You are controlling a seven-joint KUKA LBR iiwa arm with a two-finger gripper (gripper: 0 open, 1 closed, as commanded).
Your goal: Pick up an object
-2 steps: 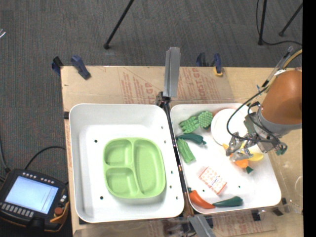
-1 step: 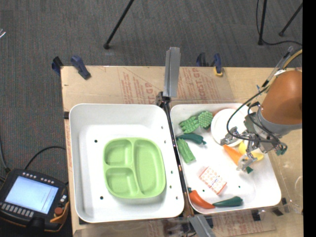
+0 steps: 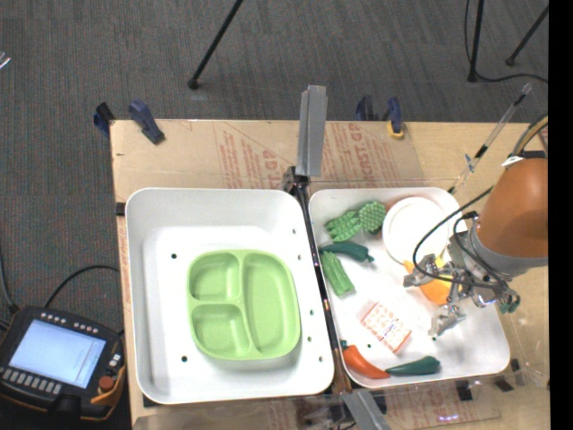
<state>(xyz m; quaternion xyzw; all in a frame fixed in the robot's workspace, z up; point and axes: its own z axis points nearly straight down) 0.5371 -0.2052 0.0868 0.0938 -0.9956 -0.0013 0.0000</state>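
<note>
Near edge, left: a teach pendant (image 3: 58, 358) with a lit screen on the floor by the bench corner.

Left bin (image 3: 152, 240): one light-green divided tray (image 3: 243, 305), three compartments, lying flat near the middle.

Right bin (image 3: 488, 348), near wall: an orange-red pepper-like toy (image 3: 362, 362) touching a dark green piece (image 3: 414, 365) to its right. Just beyond them, a small pink-and-white carton (image 3: 386, 326), lying tilted. Nearer the divider, a green pod-like piece (image 3: 338, 274) with a darker green piece (image 3: 349, 251) just above it. Farther back, a bumpy light-green toy (image 3: 356, 219) beside a white plate (image 3: 415, 227).

Gripper (image 3: 445, 305) low over the right side of the right bin, arm coming in from the right with the orange band (image 3: 523, 213) above it. An orange object (image 3: 435, 289) sits right at the gripper, partly hidden by the metal linkage; touching or merely beneath it, cannot tell. Whether the fingers are spread or closed cannot be told from this angle, nor whether they grip anything.

Far side: bare cardboard-covered bench (image 3: 224, 155), blue clamps (image 3: 145, 121) at the back edge, a grey post (image 3: 312, 133) standing between the bins.
</note>
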